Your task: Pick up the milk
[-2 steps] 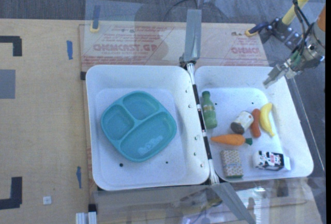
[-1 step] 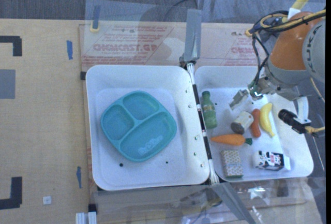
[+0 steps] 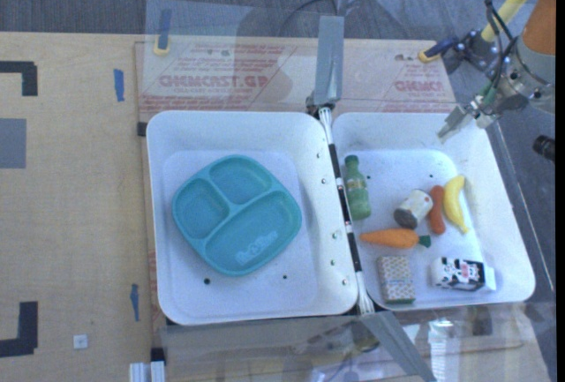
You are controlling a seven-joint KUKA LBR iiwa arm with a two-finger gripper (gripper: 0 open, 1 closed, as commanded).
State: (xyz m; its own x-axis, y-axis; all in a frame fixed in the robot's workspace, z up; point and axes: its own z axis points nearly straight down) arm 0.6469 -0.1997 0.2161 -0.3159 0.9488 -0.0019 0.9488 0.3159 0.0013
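Nearest the camera, along the near wall of the right bin (image 3: pixel 516 279), the milk (image 3: pixel 460 273) lies as a small white carton with black patches, and a tan patterned packet (image 3: pixel 396 278) sits just to its left. Farther in, an orange carrot (image 3: pixel 391 238) lies crosswise with its green end pointing right. Beyond it rests a small grey and white can (image 3: pixel 411 208) on its side, with a red sausage-shaped piece (image 3: pixel 437 209) touching it and a yellow banana (image 3: pixel 454 202) just to the right of that. A green bottle (image 3: pixel 356 187) lies lengthwise beside the divider between the bins.

The left bin (image 3: pixel 168 221) bears a teal divided plate (image 3: pixel 236 213) set at a slant.

At the far right corner, the grey arm reaches in with cables about its wrist, angled down and to the left. Its gripper (image 3: pixel 466 117) hangs over the far right rim of the right bin, well apart from the milk. Its two fingers look slightly parted, with nothing between them.
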